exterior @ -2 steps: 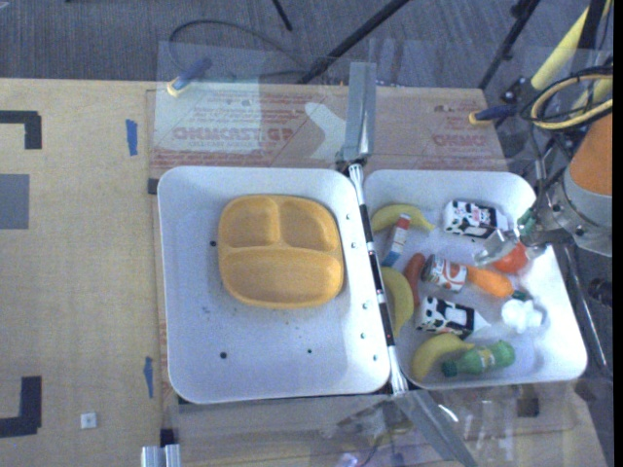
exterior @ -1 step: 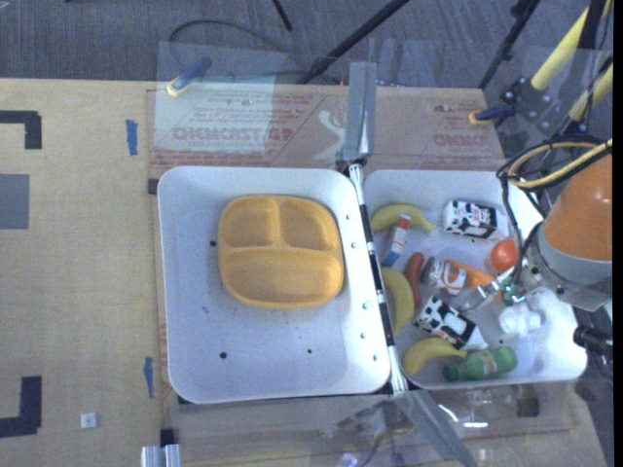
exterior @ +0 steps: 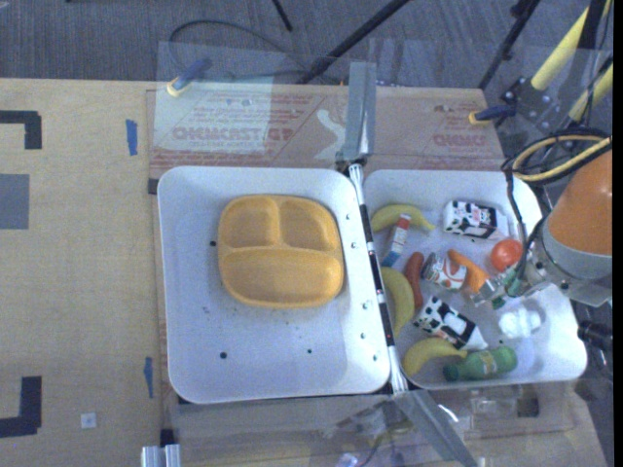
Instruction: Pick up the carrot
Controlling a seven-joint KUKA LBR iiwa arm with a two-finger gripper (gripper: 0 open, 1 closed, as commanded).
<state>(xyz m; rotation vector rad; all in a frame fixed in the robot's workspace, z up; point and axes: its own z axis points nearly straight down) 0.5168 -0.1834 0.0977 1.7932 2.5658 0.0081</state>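
The carrot (exterior: 470, 271) is a short orange piece lying in the middle of the right bin (exterior: 560, 353), next to a small white and orange packet (exterior: 444, 270). My gripper (exterior: 509, 285) hangs low over the bin just right of the carrot, below a red tomato (exterior: 505, 254). The arm's orange band (exterior: 587, 212) comes in from the right edge. Nothing shows between the gripper's tips from this angle.
The right bin also holds three bananas (exterior: 398, 219) (exterior: 397, 298) (exterior: 429, 354), two cow-patterned boxes (exterior: 472, 219) (exterior: 448, 321), a red sausage (exterior: 416, 270), a green bottle (exterior: 483, 363) and a white lump (exterior: 521, 321). A yellow divided plate (exterior: 280, 249) lies in the left bin (exterior: 195, 339).
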